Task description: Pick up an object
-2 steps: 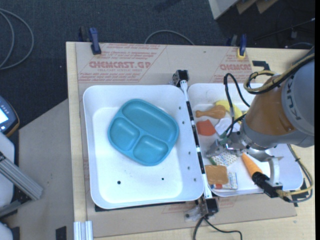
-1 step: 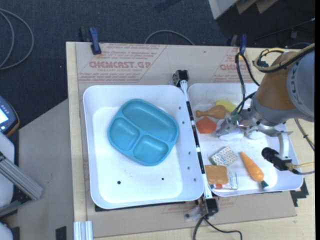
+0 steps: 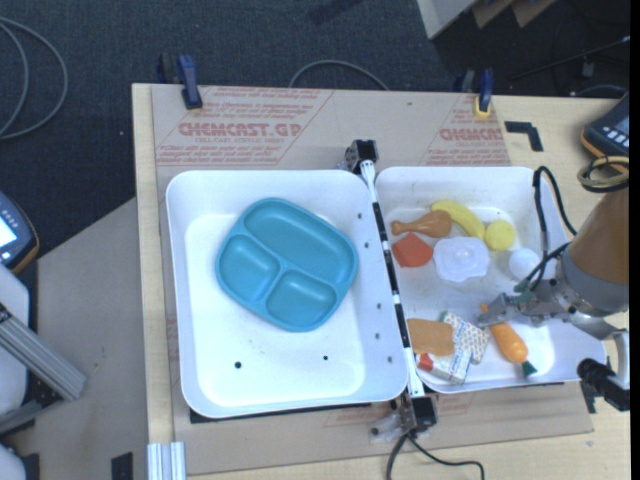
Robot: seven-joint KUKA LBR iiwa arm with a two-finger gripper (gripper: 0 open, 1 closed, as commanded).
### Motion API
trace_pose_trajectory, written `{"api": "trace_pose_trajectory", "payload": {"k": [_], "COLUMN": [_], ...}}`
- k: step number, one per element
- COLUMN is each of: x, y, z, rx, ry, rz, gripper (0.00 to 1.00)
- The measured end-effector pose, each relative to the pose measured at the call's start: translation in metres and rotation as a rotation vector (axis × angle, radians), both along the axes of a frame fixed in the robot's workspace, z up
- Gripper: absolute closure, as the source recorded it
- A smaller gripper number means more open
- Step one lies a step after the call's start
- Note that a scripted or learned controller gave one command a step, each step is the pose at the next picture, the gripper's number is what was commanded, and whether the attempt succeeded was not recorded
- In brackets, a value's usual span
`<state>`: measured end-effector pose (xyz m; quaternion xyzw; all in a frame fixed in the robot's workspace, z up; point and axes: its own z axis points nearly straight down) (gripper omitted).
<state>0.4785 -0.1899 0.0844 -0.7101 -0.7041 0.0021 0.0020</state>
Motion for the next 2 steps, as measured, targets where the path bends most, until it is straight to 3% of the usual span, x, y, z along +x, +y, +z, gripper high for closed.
{"api": "trace_pose_trajectory", "payload": {"k": [1, 2], "x": [0.005, 0.027], "y": [0.004, 0.077], "z": [0.01, 0.0], "rx": [-0.001, 0.001], "ry": [-0.007, -0.007], "rz": [0.007, 0.015], "gripper": [1.0, 1.0]}}
